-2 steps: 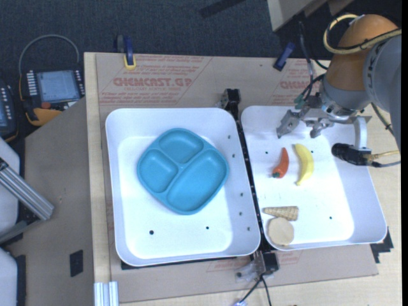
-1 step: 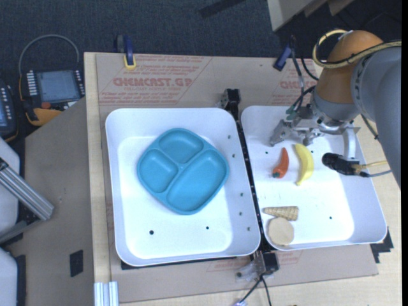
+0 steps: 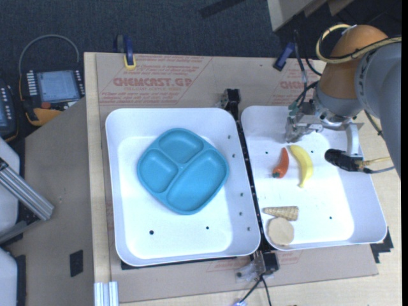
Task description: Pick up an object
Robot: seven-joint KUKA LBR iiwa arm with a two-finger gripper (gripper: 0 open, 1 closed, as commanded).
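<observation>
Two shallow white bins are sitting side by side on a brown board. A smooth, glossy blue divided plate [image 3: 183,170] with three compartments is lying in the left bin [image 3: 127,228]. Four small things are lying in the right bin [image 3: 363,215]: a curved yellow banana [image 3: 303,164], a small tapered red-orange piece shaped like a carrot or pepper [image 3: 280,163] just to its left, a ribbed tan cone [image 3: 281,213] lying on its side, and a pale round disc [image 3: 280,231] just below the cone.

Reaching in from the right, the grey arm with its orange band [image 3: 347,59] is bending down over the right bin's far end. The gripper [image 3: 295,131] is hanging just above the banana's upper tip; nothing is visibly between its tips, and how far they are spread cannot be told from here.
</observation>
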